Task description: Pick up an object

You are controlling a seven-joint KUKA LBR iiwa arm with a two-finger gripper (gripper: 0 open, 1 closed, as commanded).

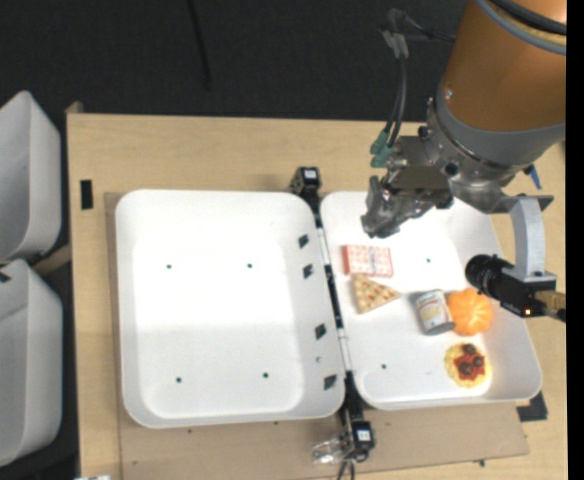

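The right bin holds several small objects: a pink patterned packet, a pizza slice, a small grey can, an orange fruit and a round tart with red topping. My gripper hangs over the far left part of the right bin, just above and beyond the pink packet. Nothing shows between its dark fingers, and their spacing is not readable from this angle.
The left bin sits beside the right one, joined by black clips along the shared rim. A black camera-like device on a grey bracket overhangs the right bin's right side. White housings stand at the far left.
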